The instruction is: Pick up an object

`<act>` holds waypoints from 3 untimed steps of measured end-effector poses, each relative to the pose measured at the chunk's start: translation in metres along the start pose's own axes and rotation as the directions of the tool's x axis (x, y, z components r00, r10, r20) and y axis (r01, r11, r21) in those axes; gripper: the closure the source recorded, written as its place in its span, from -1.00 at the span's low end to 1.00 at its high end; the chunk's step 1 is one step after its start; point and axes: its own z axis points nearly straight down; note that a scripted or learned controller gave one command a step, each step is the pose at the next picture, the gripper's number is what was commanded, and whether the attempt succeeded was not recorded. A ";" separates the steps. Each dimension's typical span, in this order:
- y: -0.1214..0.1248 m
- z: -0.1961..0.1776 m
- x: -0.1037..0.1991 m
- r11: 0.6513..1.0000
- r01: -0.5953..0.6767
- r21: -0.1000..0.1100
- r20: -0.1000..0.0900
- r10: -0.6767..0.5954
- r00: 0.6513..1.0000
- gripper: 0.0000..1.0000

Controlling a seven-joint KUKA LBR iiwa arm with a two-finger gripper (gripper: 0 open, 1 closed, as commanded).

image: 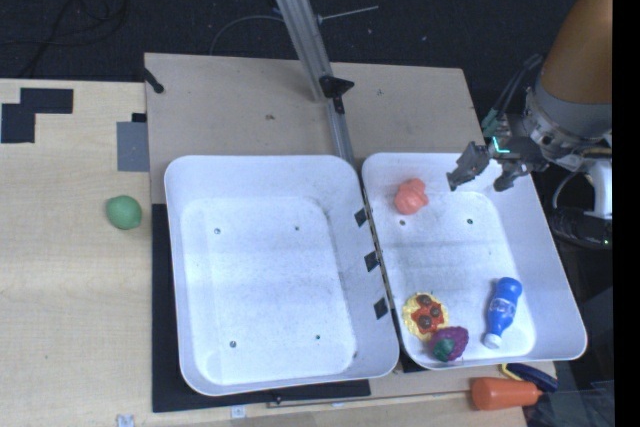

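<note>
An orange object (503, 393) is seen nearest, on the bench edge just outside the right bin (530, 245), partly cut off by the bin's rim, with something blue and yellow beside it (too small to identify). Inside the right bin's near end, a purple item (449, 343) lies touching a yellow piece with dark red spots (425, 312); their exact shapes are hard to make out. Just right of them a blue bottle with a white cap (502, 309) is tilted, cap toward the near side. Farther back, a pinkish-red lump (410, 196) rests near the bin's far left corner. The gripper (490, 171) is held over the far right rim, jaws spread apart, nothing between them. The left bin (190, 185) is noted alongside. A green ball (124, 212) sits on the bench, well left.
</note>
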 end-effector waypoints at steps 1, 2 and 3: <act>0.000 0.000 0.000 1.000 0.000 0.000 0.000 0.000 1.000 -1.00; 0.003 0.045 0.006 1.000 0.001 0.004 -0.001 -0.001 1.000 -1.00; 0.005 0.108 0.006 1.000 0.000 0.006 -0.001 0.000 1.000 -1.00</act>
